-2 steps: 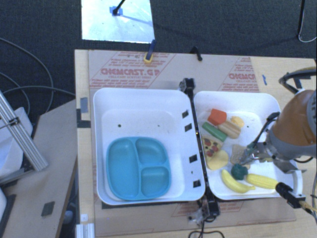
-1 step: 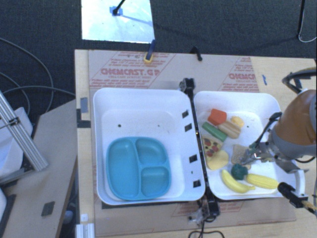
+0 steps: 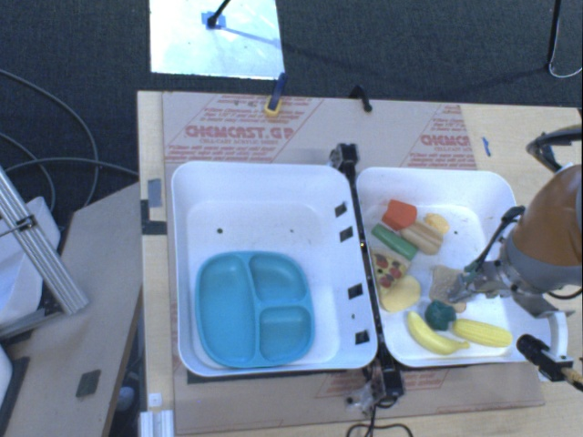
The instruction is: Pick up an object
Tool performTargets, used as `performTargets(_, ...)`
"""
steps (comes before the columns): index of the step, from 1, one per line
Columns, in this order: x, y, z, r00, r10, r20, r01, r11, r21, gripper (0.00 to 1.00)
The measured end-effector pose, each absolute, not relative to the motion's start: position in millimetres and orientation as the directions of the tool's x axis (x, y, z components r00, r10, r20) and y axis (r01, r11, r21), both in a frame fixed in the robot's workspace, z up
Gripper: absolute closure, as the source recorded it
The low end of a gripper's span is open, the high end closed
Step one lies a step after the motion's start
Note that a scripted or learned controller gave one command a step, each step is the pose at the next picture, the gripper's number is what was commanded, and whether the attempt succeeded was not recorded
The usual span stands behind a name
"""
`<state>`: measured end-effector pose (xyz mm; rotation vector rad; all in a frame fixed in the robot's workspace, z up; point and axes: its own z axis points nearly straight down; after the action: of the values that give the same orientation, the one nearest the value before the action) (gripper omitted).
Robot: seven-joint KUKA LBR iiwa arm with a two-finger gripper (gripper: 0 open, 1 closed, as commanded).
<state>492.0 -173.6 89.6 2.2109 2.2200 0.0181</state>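
Tool [image 3: 466, 280] low in right white bin [image 3: 492, 188], tips at dark green round toy's [image 3: 440, 315] 1 o'clock edge, can't tell its state; yellow plastic bananas [image 3: 457, 333] crowd 6 o'clock, so access from above.

Two white bins sit side by side on the surface [image 3: 237, 121], which is covered by a printed sheet. The left bin [image 3: 264, 185] holds a blue divided plate [image 3: 255, 309] in its lower half. The right bin [image 3: 487, 198] holds a cluster of toy foods: an orange-red block [image 3: 399, 214] near the top, a green stick [image 3: 393, 242] and a tan piece [image 3: 424, 237] beside it, a round yellow piece [image 3: 401, 294], a dark green item [image 3: 440, 314], and two bananas [image 3: 430, 334] [image 3: 483, 333] along the lower edge. The arm enters at the right of the frame, and its hand [image 3: 465, 285] is down in the right bin, just above the dark green item.
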Motion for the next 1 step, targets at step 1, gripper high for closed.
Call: performTargets(1, 509.6, -190.8, 89.1, -0.007, 1.000, 0.002, 1.000, 0.007, 0.008, 1.00)
